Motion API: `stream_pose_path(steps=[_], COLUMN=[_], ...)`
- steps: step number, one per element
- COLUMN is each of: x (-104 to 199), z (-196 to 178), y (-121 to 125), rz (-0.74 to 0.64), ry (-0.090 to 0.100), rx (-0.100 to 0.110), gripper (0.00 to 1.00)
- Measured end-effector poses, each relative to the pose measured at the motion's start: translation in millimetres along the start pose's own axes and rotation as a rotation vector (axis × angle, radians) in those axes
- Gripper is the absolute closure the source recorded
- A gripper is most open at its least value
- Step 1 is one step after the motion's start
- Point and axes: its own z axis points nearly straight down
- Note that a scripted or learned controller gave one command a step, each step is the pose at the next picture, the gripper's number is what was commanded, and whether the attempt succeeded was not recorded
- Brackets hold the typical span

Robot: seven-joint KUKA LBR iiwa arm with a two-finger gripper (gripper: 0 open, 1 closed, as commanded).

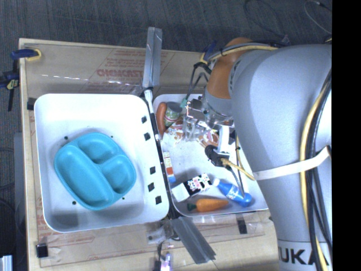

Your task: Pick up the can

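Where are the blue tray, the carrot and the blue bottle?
Blue tray (95, 170): camera view, on the ridge between its compartments, in the left bin.
Carrot (210, 205): camera view, middle of its orange body, near the right bin's front edge.
Blue bottle (236, 192): camera view, on its blue body.

A: What's under the bench?
B: Dark grey carpet-like floor (84, 10), w/ a few loose cables (271, 4) top right.
A: Bench itself?
B: Tan board top (84, 61), faint red print, blue clamp (22, 54) at left corner. Light's even.
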Motion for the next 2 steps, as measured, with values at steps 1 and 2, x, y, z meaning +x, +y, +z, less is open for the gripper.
stream_pose_path(steps=[1, 2], x=[-6.0, -17.2], z=[7.6, 5.6], y=[-0.9, -0.5], rz=[-0.052, -0.043], ry=[0.025, 0.011], rx=[-0.038, -0.038], gripper=[1.0, 0.0])
